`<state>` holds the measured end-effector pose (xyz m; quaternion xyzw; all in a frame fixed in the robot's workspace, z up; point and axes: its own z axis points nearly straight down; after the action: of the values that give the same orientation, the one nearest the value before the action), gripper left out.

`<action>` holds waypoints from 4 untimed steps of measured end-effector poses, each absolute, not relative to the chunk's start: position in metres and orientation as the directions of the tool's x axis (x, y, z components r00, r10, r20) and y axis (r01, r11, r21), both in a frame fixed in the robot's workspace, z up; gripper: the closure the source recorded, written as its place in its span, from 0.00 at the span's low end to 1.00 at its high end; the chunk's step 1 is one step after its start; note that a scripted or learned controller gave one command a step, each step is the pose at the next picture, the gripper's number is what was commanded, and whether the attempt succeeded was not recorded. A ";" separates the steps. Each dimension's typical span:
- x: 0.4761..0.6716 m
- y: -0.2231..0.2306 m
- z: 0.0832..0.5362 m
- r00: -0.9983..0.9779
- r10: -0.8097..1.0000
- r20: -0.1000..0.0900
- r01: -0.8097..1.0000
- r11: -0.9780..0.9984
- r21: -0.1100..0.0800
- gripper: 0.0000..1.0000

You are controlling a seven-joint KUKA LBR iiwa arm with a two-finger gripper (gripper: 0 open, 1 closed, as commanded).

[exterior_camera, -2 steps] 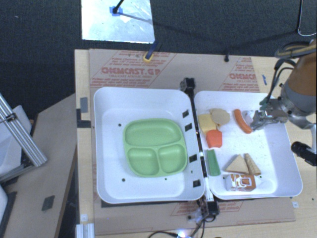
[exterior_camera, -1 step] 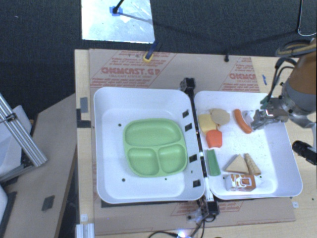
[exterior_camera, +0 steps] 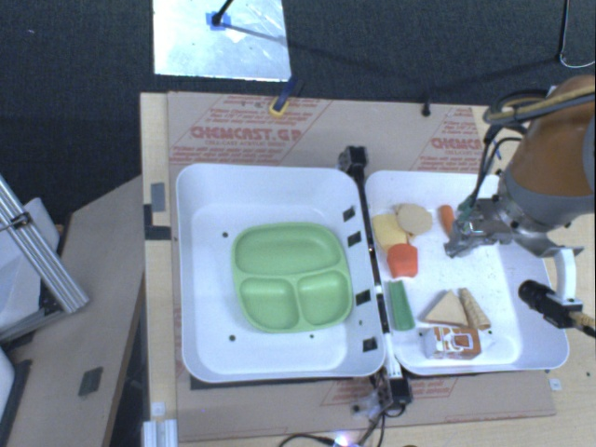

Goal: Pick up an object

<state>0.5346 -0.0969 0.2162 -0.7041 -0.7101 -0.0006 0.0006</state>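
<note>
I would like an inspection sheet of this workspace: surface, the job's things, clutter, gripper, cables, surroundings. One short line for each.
Surface: bench bearing two white bins, left bin and right bin, side by side.
Job's things: right bin holds a yellow block, tan disc, red-orange block, green stick, small orange piece, tan wedge, cone and a white-and-brown packet.
Clutter: green divided plate in the left bin.
Gripper: gripper low over the right bin, right of the red-orange block; nothing seen held.
Cables: dark cables along the arm.
Surroundings: shiny sheet on dark floor; metal frame at left.
</note>
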 end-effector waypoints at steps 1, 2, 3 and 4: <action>0.508 -0.062 0.233 -0.008 1.000 0.001 1.000 0.008 0.000 1.00; 0.514 -0.055 0.230 -0.007 1.000 0.000 1.000 0.007 0.002 1.00; 0.507 -0.065 0.232 -0.001 1.000 0.000 1.000 0.001 0.001 1.00; 0.507 -0.061 0.214 -0.001 1.000 0.000 1.000 0.001 0.000 1.00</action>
<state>0.5067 -0.0607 0.2139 -0.7067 -0.7075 0.0000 0.0001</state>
